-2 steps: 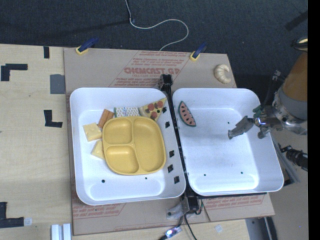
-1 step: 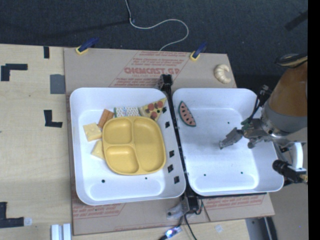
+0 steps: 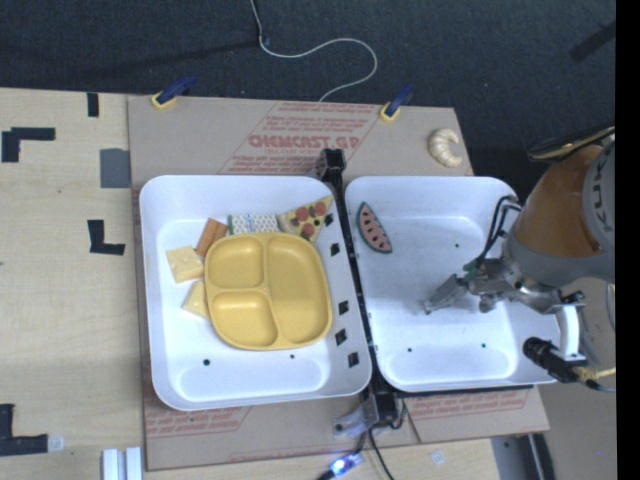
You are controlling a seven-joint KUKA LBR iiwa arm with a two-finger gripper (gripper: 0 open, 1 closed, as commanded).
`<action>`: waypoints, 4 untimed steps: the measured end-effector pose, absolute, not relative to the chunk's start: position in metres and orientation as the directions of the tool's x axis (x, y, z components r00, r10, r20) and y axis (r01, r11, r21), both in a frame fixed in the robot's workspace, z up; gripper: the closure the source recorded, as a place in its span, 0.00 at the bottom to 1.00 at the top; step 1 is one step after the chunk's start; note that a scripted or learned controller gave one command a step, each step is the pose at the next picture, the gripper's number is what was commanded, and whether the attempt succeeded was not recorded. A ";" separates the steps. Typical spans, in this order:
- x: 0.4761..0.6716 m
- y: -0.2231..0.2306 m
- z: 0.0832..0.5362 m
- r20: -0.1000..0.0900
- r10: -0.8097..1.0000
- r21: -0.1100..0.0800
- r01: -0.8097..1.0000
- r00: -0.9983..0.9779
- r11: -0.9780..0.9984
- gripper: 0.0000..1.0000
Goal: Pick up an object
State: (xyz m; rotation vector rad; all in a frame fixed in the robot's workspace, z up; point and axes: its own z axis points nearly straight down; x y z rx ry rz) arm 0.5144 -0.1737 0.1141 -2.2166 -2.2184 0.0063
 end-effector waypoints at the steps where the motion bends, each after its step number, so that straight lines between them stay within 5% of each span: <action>1: 0.514 -0.173 0.083 -0.001 1.000 -0.002 1.000 -0.002 0.002 0.00; 2: 0.515 -0.173 0.095 -0.002 1.000 0.000 1.000 -0.002 0.002 1.00; 4: 0.509 -0.174 0.208 -0.001 1.000 0.003 1.000 -0.002 0.002 1.00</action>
